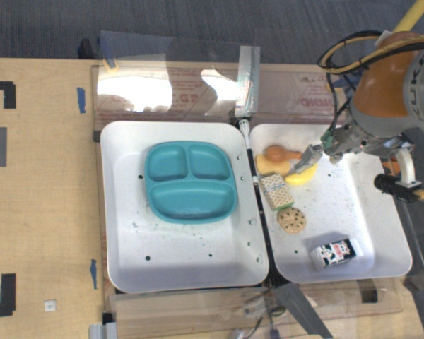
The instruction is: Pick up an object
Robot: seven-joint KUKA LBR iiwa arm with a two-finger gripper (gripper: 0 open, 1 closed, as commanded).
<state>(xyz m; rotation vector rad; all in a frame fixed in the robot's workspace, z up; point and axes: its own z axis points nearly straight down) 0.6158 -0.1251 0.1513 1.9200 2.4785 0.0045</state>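
Yellow banana-shaped plastic toy (301, 175) in right white bin (367, 260), far-left part, beside orange toy (275, 154). Pincer (309, 159) right over banana; open or closed, cannot tell. Risk: cramped cluster, so grasp may slip or nudge orange toy, cracker (275, 189).

We cannot tell how the fingers of the gripper (306, 162) stand; they blur against the yellow object (302, 176) beneath them. That object is partly covered, so its shape stays unclear. The arm (392, 90) is cut off by the right edge. The label on the small can (333, 253) is too small to read.
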